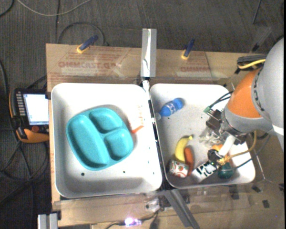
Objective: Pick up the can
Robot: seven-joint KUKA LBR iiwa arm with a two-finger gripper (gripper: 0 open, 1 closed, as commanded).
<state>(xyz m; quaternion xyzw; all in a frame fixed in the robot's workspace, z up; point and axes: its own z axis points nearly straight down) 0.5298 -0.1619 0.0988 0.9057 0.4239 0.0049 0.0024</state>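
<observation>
The can (178, 168) is small, red and white, and sits near the front wall of the right bin (190, 93), just below a yellow banana (182, 146). My gripper (213, 136) hangs over the right side of that bin, up and to the right of the can and well apart from it. Nothing shows in the gripper's hold. The grey arm with its orange band (243, 104) reaches in from the right.
A blue bottle (171, 107) lies at the right bin's back left. An orange-red piece (188, 157), a black-and-white object (205, 170) and a dark green object (225, 171) crowd the front beside the can. The left bin (62, 175) bears a teal divided plate (101, 137) and a small orange piece (137, 127).
</observation>
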